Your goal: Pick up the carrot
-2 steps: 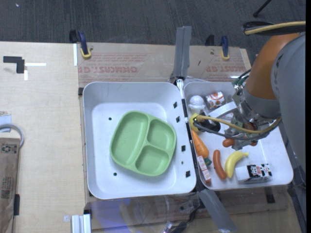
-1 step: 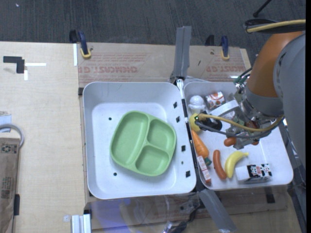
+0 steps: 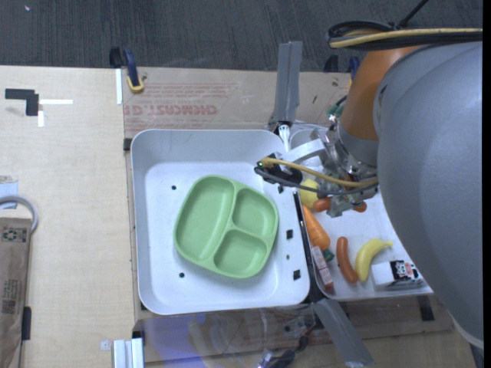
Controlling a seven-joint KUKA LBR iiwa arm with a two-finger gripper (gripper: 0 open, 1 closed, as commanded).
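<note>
while one carrot [image 3: 315,228] lies right, one green plate [image 3: 226,226] sits left.

Two bins [image 3: 146,205] (white), one plate [image 3: 226,226]

I am working in a robot lab. The bench [image 3: 61,205] is plain plywood, with two white bins [image 3: 146,205] fixed on it by clamps [image 3: 132,71]. A big grey arm [image 3: 437,190] with cables [image 3: 399,33] reaches over toy food [image 3: 368,255], and the floor [image 3: 192,14] is dark carpet.
</note>
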